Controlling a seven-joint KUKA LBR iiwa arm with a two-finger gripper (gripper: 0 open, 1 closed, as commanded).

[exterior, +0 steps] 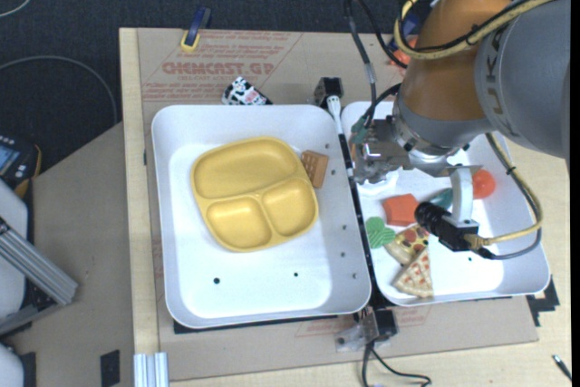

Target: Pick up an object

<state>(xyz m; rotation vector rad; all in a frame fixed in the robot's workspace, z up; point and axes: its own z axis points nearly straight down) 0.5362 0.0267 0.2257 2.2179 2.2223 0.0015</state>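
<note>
Left bin (181, 267): 1 yellow divided plate (254, 192), 1 brown cracker (314, 166). Right bin (507, 272): pizza slice (417, 275), orange block (400, 209). My jaws (370, 160): state unclear.

A big yellow plate (255, 192) with three sections is seen lying flat in the left bin (181, 267), a little tilted toward the top left. A small brown waffle piece (314, 166) is tucked against the plate's right edge.

In the right bin (517, 272), some small toy foods are found close together. A red-orange block (400, 209) lies near the middle. A green leafy piece (378, 233) is just left of it, below. A pizza slice (416, 275) with red dots is laid near the front edge. A round orange piece (484, 183) sits toward the right, partly hidden.
</note>
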